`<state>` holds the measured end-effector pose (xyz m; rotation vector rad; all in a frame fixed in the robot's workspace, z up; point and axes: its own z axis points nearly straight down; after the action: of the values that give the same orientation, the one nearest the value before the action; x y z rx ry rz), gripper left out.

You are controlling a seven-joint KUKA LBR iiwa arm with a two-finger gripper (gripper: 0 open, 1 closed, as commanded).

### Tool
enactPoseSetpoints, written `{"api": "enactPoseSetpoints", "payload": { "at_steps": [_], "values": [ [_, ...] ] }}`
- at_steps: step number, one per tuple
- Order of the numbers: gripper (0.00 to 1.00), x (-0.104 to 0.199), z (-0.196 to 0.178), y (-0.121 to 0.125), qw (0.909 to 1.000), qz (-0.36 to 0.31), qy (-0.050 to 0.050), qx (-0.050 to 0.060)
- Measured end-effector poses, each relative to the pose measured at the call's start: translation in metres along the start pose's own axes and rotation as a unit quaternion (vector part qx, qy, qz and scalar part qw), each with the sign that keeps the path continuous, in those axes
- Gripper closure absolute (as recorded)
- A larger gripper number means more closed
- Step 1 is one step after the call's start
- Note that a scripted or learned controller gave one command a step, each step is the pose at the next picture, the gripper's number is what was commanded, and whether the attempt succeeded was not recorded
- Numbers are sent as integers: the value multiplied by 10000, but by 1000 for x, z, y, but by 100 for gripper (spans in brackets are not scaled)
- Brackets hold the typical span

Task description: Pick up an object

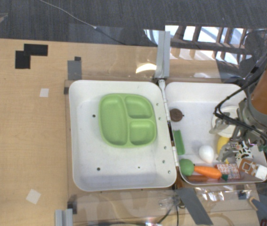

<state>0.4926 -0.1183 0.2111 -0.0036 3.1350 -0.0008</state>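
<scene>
Two white bins sit side by side on the bench [25, 140]. A green divided plate [126, 120] lies in the left bin [84, 168]. Over the right bin [194, 95], the gripper [232, 145] hangs low above a yellow item [223, 141]; whether it is open or closed cannot be told. Nearby lie a white egg [206, 153], carrot [207, 172], green ball [186, 166], green block [178, 142] and brown disc [175, 115].

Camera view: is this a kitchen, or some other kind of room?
Probably a robot test lab, not a kitchen. Two white bins sit on a bench, a grey arm reaches in, and the carrot and egg look like toy food.
</scene>
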Motion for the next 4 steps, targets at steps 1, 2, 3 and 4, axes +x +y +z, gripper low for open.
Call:
{"api": "enactPoseSetpoints", "payload": {
  "at_steps": [1, 2, 3, 4],
  "values": [
    [0, -39, 112, -15, 9997, -230, -44, 11],
    [0, -90, 20, -34, 9711, -2388, -41, 16],
    [0, -43, 104, -65, 9732, -2300, 30, -15],
    [0, -35, 119, -31, 9693, -2457, -61, 35]
  ]
}}
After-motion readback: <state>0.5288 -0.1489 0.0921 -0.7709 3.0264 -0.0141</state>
